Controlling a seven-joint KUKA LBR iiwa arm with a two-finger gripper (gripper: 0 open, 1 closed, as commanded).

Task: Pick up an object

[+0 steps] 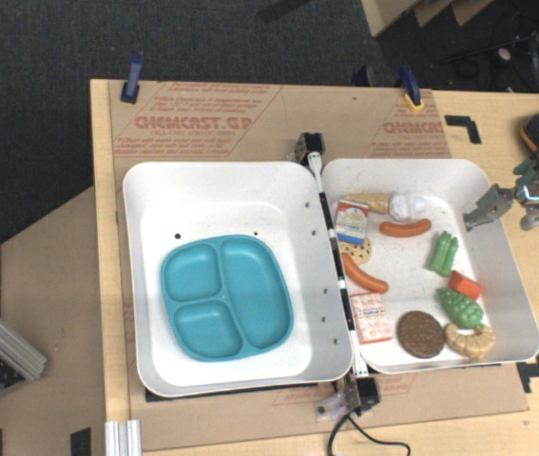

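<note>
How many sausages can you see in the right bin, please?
2. One sausage lies near the far end of the right bin, beside a white object. The other sausage lies by the bin's left wall, below a cookie. None seems hidden.

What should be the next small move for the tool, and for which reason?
Probably move the tool left and down toward the green vegetable. The tool sits at the right rim of the right bin, with nothing between its fingers, and all the food pieces lie inside that bin. The green vegetable is among the nearest and lies a little apart from the others.
</note>
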